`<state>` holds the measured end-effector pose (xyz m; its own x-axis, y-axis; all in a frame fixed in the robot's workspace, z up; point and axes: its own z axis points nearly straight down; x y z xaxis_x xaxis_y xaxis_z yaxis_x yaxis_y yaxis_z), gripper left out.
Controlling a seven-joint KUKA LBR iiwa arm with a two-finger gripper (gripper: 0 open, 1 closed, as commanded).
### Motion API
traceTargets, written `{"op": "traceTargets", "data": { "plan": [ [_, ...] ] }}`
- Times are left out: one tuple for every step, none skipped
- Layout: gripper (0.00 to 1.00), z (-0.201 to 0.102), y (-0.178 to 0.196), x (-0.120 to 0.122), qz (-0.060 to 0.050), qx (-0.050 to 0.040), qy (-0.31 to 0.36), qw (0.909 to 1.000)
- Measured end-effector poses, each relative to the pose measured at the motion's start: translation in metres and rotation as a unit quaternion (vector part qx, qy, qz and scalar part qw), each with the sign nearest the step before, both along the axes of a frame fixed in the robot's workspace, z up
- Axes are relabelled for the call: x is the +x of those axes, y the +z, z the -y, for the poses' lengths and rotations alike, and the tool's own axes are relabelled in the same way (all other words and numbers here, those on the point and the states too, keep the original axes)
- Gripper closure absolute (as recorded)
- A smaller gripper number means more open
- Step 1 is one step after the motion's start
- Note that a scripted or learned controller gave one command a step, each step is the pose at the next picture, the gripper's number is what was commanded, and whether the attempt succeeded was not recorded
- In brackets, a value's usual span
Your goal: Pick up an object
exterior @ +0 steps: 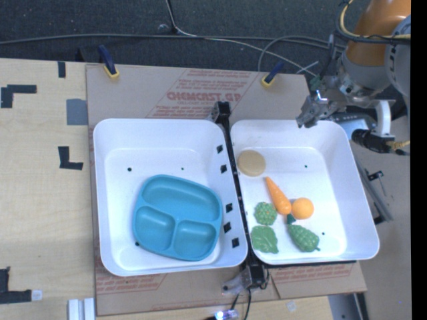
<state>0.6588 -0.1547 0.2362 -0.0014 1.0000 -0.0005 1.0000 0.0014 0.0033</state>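
Observation:
The right bin (333, 145) holds a round tan cookie (251, 163), an orange carrot (277, 195), a small orange ball (302, 209) and three green vegetable pieces (265, 213) (264, 239) (304, 238). My gripper (308, 119) hangs over the far right corner of that bin, above its rim and well apart from all these objects. Nothing shows between its fingertips. The arm's orange band (383, 12) sits at the top right.
The left bin (113, 139) holds a blue divided tray (177, 217). A black divider (228, 172) separates the bins. Cables (287, 45) run across the cardboard behind the bins, held by two blue and yellow clamps (108, 64) (270, 79).

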Motion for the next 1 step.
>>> {"op": "traceTargets", "data": {
  "plan": [
    [1.00,-0.0586,-0.0019,-0.0253,-0.003,0.0010,0.002,1.0000]
  ]
}}
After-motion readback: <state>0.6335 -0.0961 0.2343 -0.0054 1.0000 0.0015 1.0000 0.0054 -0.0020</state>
